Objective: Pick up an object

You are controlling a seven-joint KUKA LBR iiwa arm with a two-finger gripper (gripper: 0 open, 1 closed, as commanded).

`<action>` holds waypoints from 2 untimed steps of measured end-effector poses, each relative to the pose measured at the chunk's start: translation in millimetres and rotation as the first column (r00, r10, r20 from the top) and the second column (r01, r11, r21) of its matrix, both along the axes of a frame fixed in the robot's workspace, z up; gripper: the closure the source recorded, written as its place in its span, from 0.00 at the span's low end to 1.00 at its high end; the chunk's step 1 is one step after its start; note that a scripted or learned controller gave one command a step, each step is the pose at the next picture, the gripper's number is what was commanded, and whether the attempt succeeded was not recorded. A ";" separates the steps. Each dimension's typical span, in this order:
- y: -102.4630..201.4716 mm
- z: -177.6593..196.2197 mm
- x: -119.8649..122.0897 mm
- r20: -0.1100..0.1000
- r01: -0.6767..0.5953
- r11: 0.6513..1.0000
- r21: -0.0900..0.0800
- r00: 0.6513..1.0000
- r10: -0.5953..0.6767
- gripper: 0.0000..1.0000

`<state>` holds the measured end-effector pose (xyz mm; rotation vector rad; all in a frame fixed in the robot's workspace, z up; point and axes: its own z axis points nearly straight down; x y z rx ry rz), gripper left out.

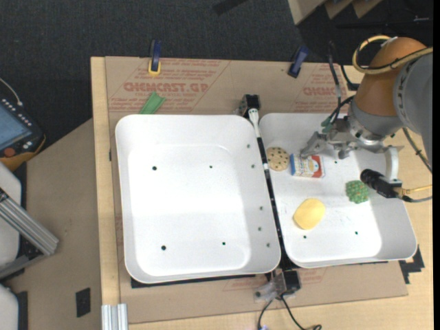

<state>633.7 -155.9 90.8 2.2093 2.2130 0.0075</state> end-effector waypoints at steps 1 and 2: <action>-0.7 0.2 -0.1 0.000 0.002 1.000 0.002 1.000 -0.002 0.00; -0.7 0.2 -0.1 0.000 0.002 1.000 0.002 1.000 -0.002 0.00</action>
